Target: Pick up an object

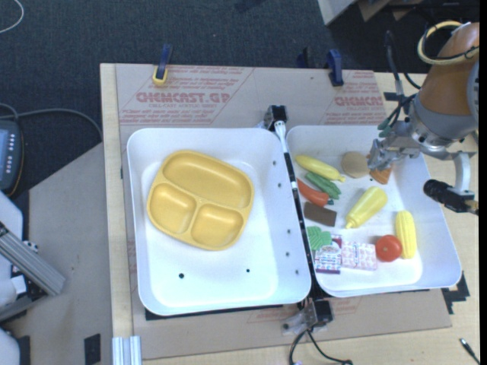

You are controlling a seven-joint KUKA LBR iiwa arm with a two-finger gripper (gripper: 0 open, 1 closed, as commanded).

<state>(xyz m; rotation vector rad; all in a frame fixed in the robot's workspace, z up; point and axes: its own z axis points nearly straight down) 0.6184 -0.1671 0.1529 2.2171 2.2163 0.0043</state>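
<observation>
Gripper (383, 160) low in right bin (434, 276), over small orange item (381, 176); finger state unclear, beside tan disc (354, 163).

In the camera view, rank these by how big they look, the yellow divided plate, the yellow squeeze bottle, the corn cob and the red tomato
1. yellow divided plate, by far the largest
2. yellow squeeze bottle and corn cob: look about alike, so unranked
3. red tomato, the smallest

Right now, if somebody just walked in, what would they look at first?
Probably the big yellow divided plate, alone in the left bin. Next, the bright toy food in the right bin: a yellow squeeze bottle, a corn cob and a red tomato. The robot's tool sits low over that bin's far side, by something orange.
</observation>
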